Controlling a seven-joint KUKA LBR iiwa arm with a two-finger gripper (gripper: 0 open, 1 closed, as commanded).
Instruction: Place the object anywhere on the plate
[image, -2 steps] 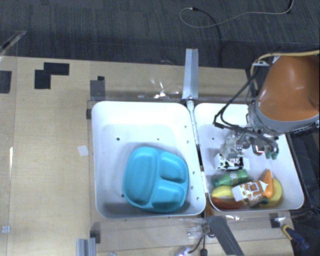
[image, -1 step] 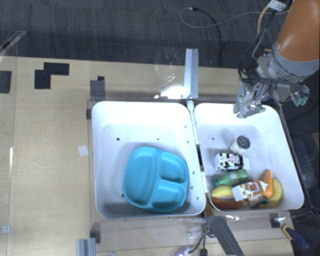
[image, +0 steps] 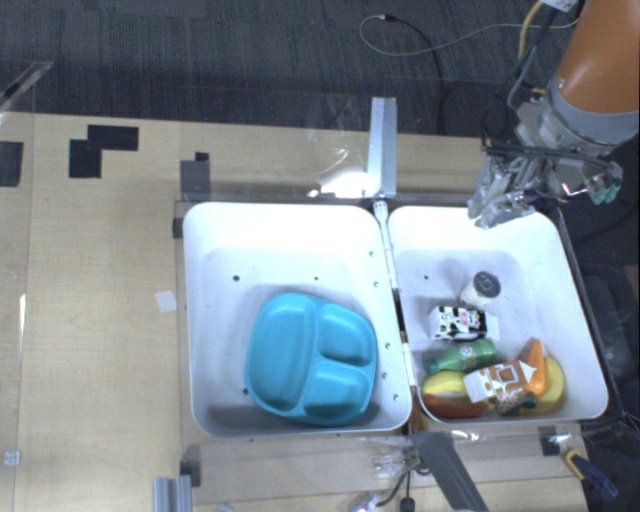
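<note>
Camera view: gripper (image: 497, 205) hangs over the right bin's (image: 560, 250) far rim; finger state unclear, nothing seen between them. Blue divided plate (image: 312, 357) lies in the left bin (image: 230, 250). Toy foods, including a cow-print carton (image: 458, 322) and banana (image: 443, 383), cluster in the right bin's near end.

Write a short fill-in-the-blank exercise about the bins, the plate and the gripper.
1. The blue plate lies in the ____ bin in this view.
2. The plate has ____ compartments.
3. The gripper hangs over the far rim of the ____ bin, apart from the pile of toy food.

Missing words: left; three; right
</note>
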